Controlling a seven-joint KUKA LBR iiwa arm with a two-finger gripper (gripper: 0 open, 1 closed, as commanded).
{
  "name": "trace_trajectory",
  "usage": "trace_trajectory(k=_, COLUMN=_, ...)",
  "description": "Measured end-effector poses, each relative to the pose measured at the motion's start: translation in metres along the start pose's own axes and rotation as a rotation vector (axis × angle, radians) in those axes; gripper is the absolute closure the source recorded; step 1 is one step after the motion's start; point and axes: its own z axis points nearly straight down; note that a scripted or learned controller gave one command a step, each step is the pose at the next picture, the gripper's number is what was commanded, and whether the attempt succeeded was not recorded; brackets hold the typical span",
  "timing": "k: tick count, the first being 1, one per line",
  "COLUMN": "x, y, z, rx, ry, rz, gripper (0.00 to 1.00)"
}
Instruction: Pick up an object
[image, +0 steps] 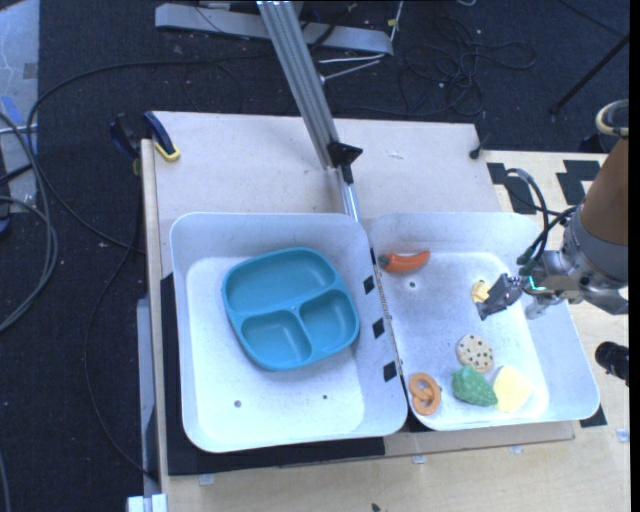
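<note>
Small yellow piece (481, 291) sits in the right bin (560, 345), touching or just beside the tip of the tool (497, 299) — whether it lies between the fingers or only next to them, cannot tell; whether the tool is spread or pressed together, cannot tell either. Risk, as I judge it: a lift from here may come up bare, the piece nudged aside rather than pinched (it looks tiny). Count, right bin: one orange carrot-like toy (405, 261), one spotted cookie (475, 351), one green lump (473, 387), one pale yellow wedge (511, 389), one orange ring (424, 393). Left bin (200, 400): one blue divided tray (290, 308) — three compartments. Two bins on the worktop (250, 165).
</note>
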Motion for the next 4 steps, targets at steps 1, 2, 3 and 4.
trace_trajectory(k=1, x=0.000, y=0.000, z=0.000, rx=-0.001, ry=0.000, rz=0.000, gripper=0.00)
trace_trajectory(k=2, x=0.006, y=-0.003, z=0.045, rx=0.003, ry=0.001, rz=0.001, gripper=0.00)
trace_trajectory(k=3, x=0.015, y=-0.005, z=0.105, rx=0.005, ry=0.002, rz=0.001, gripper=0.00)
trace_trajectory(k=4, x=0.017, y=-0.017, z=0.158, rx=0.005, ry=0.002, rz=0.003, gripper=0.00)
